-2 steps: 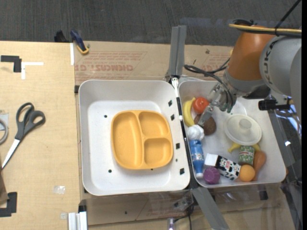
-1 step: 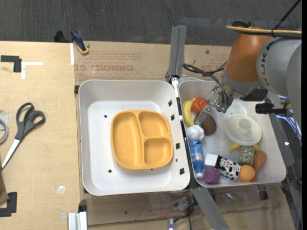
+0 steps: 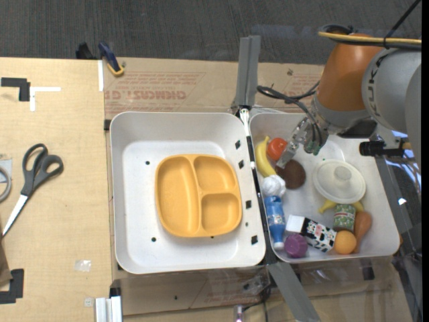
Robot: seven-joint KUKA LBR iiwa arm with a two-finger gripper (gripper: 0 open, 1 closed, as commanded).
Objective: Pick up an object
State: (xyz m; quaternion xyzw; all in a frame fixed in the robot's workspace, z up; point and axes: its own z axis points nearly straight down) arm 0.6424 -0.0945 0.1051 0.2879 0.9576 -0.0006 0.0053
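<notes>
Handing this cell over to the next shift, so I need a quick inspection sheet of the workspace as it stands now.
Surface: wooden bench; cardboard sheet behind the bins.
Job's things: right bin holds a banana, brown ball, white lidded bowl, water bottle, purple ball, orange.
Clutter: yellow divided tray in left bin.
Grippers: gripper low over the right bin, by the brown ball.
Cables: black cables behind the arm.
Surroundings: scissors on the bench, left.

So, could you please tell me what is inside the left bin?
The left bin holds an orange divided tray lying flat, its three compartments showing nothing inside. Whatever lies under the tray is covered.
</notes>
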